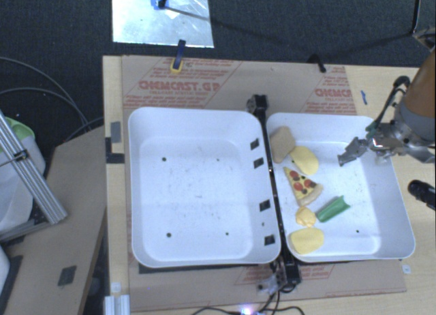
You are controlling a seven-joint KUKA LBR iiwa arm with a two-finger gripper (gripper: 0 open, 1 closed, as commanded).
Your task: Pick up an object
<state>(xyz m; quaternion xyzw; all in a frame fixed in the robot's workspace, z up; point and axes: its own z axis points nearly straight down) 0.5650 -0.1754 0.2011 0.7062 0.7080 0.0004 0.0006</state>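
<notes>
The right bin (381, 191) holds several toy foods along its left side: a tan piece (281, 141), a yellow piece (304, 160), a pizza slice (302, 185), a green piece (332, 208), a small yellow piece (306, 217) and a pale yellow piece (307, 240). My gripper (355, 151) hangs over the upper right part of this bin, right of the yellow piece and apart from all the items. Nothing shows between its fingers.
The left bin (197, 184) sits beside the right one, with a black divider (269, 184) between them. A shiny metal sheet (162, 5) lies on the dark floor at the back. Brown cardboard (231, 82) lies under the bins.
</notes>
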